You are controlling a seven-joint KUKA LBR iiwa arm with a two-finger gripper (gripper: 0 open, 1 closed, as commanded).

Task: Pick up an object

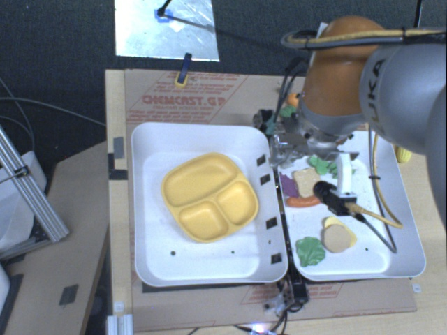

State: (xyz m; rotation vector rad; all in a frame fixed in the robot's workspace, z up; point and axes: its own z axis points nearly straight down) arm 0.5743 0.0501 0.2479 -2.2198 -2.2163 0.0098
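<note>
1. the gripper (279, 147) hangs low over the far left corner of the right bin (377, 253), close to the wall it shares with the left bin (150, 250). the wrist hides it, so i cannot tell whether it is released or clenched, and no object can be seen held in it.
2. the likeliest targets lie just on its near side, along the bin's left edge: a purple piece (287, 185), a bread slice (306, 181), a green piece (321, 165) and a red strip (302, 202).
3. a green leaf (311, 250) and a round tan piece (338, 237) sit towards the near edge, apart from the gripper.
4. risk: the pieces by the left edge crowd together, some of them touching, so a grasp there could catch two, or nudge one aside and take none.
5. risk: this close to the shared wall, the gripper may strike the rim, or press a flat piece down rather than lift it.
6. the yellow divided tray (209, 197) in the middle of the left bin is well clear of all this.
</note>
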